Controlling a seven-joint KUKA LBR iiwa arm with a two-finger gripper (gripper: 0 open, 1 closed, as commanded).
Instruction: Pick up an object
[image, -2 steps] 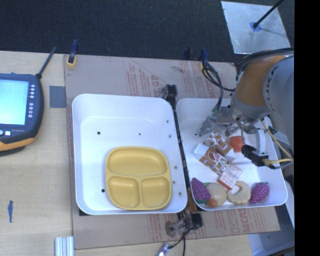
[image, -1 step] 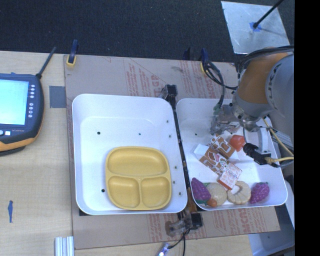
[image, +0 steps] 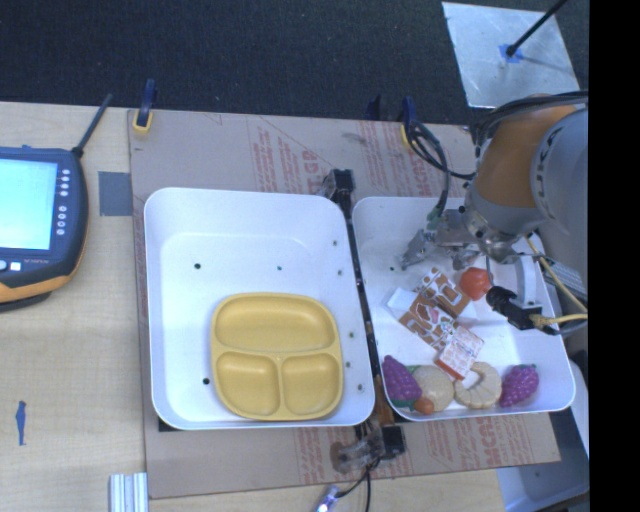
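The arm reaches from the right over the right bin (image: 372, 300), and the claw (image: 440, 243) hangs low over its upper part; whether the claw is wide or narrow I cannot tell, and nothing shows inside it. The things to pick are all in this bin: a red ball (image: 476, 281) just beside the claw, two packets (image: 436, 303) in the middle, and along the near edge purple grapes (image: 401, 380), a biscuit (image: 434, 384), a ring (image: 478, 384) and a purple berry (image: 519, 382). The left bin (image: 250, 230) has a yellow tray (image: 277, 355). I judge the task as only begun; the grasp and the lift are not yet done.
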